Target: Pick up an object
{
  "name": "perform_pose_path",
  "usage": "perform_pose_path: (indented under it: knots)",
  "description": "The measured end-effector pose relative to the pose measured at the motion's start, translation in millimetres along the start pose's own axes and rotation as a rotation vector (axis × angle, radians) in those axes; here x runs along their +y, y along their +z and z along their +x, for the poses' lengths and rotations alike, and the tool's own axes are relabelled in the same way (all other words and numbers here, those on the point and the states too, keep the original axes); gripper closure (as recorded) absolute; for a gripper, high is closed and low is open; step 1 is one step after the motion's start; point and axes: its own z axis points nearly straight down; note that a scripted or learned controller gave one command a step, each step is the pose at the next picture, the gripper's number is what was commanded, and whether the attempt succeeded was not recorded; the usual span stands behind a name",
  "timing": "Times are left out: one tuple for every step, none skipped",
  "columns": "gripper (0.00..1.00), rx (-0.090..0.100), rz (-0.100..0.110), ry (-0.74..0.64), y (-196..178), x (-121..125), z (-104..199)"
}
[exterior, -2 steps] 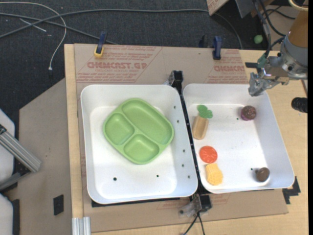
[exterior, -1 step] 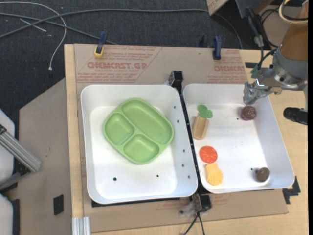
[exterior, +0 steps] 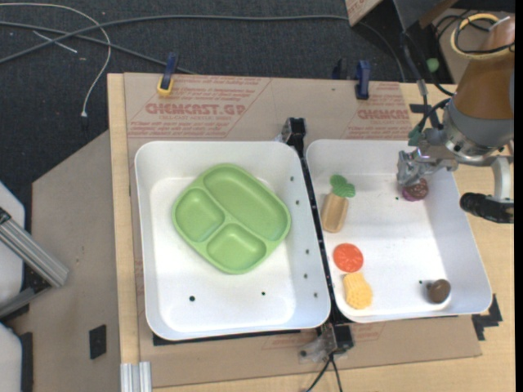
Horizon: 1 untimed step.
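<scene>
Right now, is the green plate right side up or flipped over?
Right side up. The green plate lies flat in the left bin, and its three hollow compartments face upward with raised dividers between them.

We see our grey arm (exterior: 482, 80) reach in from the right, orange band above the wrist, its gripper (exterior: 413, 178) pointed down low at the upper right of the view.

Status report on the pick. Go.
Claw low at right bin's far edge, over a dark red piece; grip unconfirmed. Orange disc, yellow piece, brown piece lie apart. Nothing blocking.
</scene>
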Motion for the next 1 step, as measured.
perform_pose_path:
  knots:
    - [0.0, 0.001, 0.001, 0.0, 45.8, -5.0, 6.8]
